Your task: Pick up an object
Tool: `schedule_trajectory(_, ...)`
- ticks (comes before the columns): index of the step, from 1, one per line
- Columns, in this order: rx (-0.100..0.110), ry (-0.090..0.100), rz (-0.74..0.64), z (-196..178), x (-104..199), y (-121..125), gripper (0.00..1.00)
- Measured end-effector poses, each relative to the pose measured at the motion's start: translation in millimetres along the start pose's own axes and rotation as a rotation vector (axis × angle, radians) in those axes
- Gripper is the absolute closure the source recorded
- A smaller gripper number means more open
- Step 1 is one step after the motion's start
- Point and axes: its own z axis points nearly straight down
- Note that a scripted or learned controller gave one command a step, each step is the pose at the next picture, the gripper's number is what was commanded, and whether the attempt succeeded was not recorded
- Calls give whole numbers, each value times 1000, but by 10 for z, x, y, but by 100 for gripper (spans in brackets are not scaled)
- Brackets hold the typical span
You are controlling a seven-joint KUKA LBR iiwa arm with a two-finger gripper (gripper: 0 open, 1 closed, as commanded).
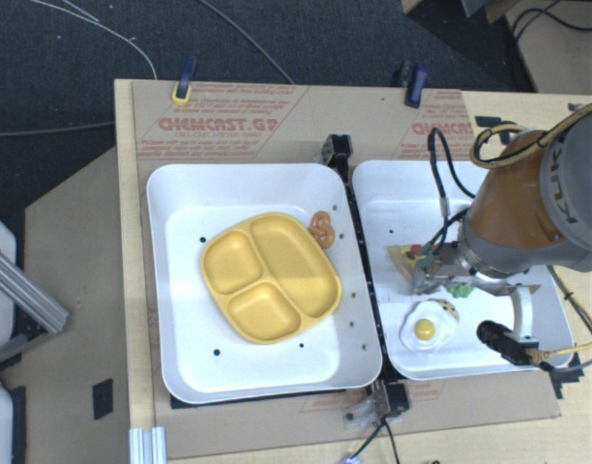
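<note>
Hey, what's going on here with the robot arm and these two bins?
The arm reaches into the right bin, its gripper low over a small multicoloured item there. A toy fried egg lies close by, nearer the camera. The left bin holds a yellow divided plate with a small brown pretzel beside its edge. Nothing looks lifted yet.

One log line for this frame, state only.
gripper: down in right bin, near fried egg | grasp: unconfirmed | left bin: yellow plate, pretzel
</note>
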Motion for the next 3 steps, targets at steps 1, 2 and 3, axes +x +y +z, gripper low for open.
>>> schedule_trajectory(1,-5,-2,-2,-631,1,-18,100)
schedule_trajectory(2,-6,-3,-2,-1083,-63,24,100)
schedule_trajectory(3,-7,-3,-2,-1617,-104,134,100)
